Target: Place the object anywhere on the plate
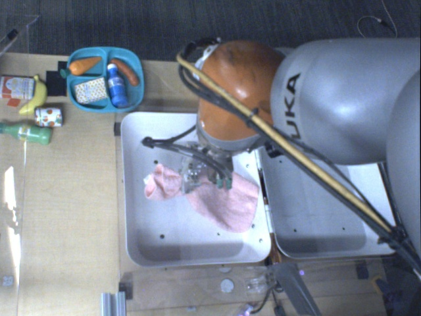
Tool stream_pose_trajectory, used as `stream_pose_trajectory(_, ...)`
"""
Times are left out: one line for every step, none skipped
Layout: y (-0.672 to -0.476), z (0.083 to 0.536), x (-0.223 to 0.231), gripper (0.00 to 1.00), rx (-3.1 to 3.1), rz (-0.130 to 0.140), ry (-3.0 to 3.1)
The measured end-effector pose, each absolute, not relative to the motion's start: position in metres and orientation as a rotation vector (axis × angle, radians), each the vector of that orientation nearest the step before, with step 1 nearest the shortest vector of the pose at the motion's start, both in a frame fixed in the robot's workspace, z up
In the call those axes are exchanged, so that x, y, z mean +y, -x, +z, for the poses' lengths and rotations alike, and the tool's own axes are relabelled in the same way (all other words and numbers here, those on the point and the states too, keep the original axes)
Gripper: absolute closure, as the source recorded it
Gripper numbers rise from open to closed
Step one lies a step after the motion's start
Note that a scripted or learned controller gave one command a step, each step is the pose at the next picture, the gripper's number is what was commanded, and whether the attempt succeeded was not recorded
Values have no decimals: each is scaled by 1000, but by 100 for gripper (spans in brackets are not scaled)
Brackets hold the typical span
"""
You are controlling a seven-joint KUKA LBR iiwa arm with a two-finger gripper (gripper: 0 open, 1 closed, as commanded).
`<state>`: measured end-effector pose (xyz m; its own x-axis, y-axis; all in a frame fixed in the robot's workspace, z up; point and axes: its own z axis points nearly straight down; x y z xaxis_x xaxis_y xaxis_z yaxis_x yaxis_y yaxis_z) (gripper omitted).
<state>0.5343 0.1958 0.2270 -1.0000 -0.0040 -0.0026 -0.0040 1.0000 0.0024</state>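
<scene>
The arm (pixel 355 91) is bulky, smooth grey, lettered "KUKA". An orange band (pixel 233 91) rings its wrist. Black and tan cables (pixel 296 153) run along it

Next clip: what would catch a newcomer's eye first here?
The big grey arm with its orange band dominates, reaching in from the right over the left bin. Its pincer sits low on a pink cloth lying crumpled in that bin. At upper left, a blue divided plate of toy food stands on the bench.
</scene>
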Motion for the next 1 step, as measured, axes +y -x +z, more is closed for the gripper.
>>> stream_pose_trajectory(-534,227,196,0,3138,4,6)
